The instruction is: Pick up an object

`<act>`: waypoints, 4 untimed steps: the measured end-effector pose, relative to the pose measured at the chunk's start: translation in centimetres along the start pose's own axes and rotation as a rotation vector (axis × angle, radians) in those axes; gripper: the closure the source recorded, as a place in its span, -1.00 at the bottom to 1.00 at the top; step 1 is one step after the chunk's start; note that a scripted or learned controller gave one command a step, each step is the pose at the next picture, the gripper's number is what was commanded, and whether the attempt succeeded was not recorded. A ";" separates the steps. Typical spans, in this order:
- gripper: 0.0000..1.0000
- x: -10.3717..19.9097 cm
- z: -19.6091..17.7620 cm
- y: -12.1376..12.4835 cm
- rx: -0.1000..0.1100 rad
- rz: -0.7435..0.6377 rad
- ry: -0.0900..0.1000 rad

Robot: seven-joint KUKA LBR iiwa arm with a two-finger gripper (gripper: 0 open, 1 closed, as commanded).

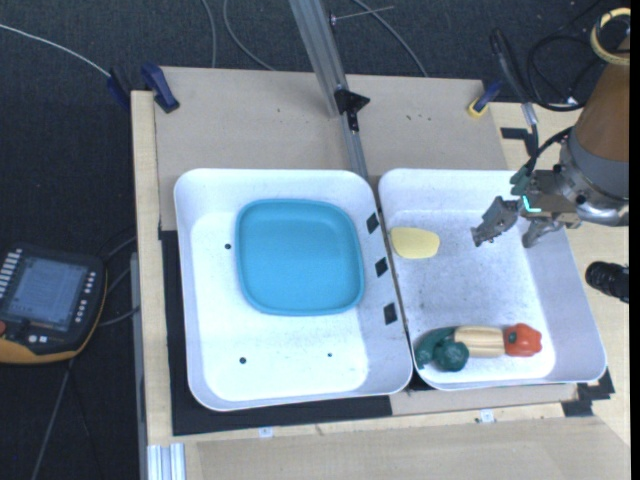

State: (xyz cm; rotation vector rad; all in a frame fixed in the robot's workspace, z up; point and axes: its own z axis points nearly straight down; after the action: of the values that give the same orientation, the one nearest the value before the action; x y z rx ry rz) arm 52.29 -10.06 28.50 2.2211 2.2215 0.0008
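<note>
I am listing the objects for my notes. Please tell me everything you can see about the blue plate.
The blue plate is a square dish with rounded corners and a raised rim, light blue, and looks like smooth plastic. It lies flat and upright in the left white bin, toward the bin's back and middle, resting on the bin floor. Nothing lies on it.

The arm (610, 128) has an orange-brown band above a grey, rounded wrist housing. Black cables loop along its upper part. Its gripper (517, 224) is dark grey metal with two angular fingers (491, 223), and what looks like a small teal light glows near their base.
</note>
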 end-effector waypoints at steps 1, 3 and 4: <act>-1.00 0.0 0.0 0.0 0.000 0.000 0.000; -1.00 0.1 10.5 -0.8 0.005 0.000 0.001; -1.00 0.2 14.7 -1.1 0.004 0.000 0.000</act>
State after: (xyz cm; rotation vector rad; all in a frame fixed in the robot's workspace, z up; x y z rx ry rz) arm 51.20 -9.82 13.78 2.2234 2.2236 -0.0033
